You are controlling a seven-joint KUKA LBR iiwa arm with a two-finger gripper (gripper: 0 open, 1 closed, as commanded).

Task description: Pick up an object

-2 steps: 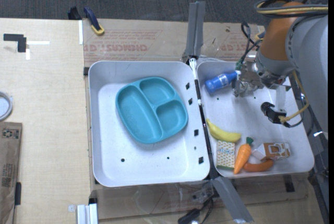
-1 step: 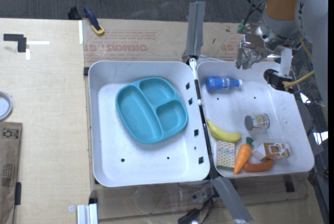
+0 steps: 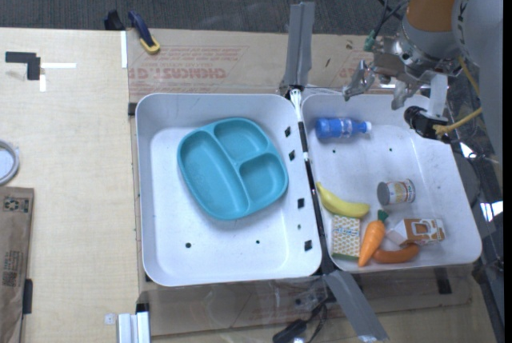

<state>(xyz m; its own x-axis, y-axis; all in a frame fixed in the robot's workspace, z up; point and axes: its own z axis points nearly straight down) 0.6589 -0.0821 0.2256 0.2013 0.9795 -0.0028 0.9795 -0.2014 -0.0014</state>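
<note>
Carrot [image 3: 370, 241] nearest the front rim of right bin [image 3: 460, 173], orange, tilted, touching small printed carton [image 3: 346, 237] on its left and red-orange piece [image 3: 396, 255] beneath. Small box [image 3: 422, 230] just beside, print too small to read. Banana [image 3: 342, 203] behind carton, near divider. Tin can [image 3: 397, 192] on its side mid-bin, label unreadable. Blue bottle [image 3: 341, 127] lying flat toward the far wall, closest item to gripper [image 3: 382, 87]. Gripper above the far rim, apart from bottle, nothing between fingers; how far open, cannot tell. Left bin [image 3: 160, 253] holding teal divided plate [image 3: 232, 167]. Reversed red lettering on cardboard [image 3: 200, 61] beyond, illegible.
</note>
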